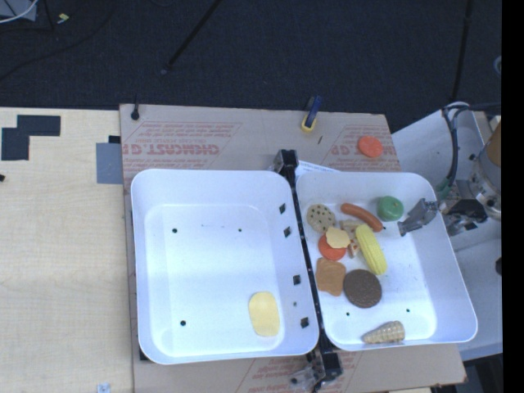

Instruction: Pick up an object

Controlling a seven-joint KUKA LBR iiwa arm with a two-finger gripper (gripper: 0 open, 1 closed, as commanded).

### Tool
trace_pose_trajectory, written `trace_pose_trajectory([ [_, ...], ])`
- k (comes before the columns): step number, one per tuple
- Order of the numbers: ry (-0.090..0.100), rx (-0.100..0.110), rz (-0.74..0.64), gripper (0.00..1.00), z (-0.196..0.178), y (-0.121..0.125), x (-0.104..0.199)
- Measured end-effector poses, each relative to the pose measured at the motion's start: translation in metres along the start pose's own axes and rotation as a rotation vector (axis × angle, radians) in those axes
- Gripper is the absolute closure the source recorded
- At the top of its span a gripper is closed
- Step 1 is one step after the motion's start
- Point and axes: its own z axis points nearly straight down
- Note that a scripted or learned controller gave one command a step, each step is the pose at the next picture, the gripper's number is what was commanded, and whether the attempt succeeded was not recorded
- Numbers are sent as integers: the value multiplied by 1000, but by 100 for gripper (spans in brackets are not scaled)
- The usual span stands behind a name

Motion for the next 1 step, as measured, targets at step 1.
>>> trace_pose_trajectory([
  [1, -2, -1, 1, 0, 166, 9, 24],
])
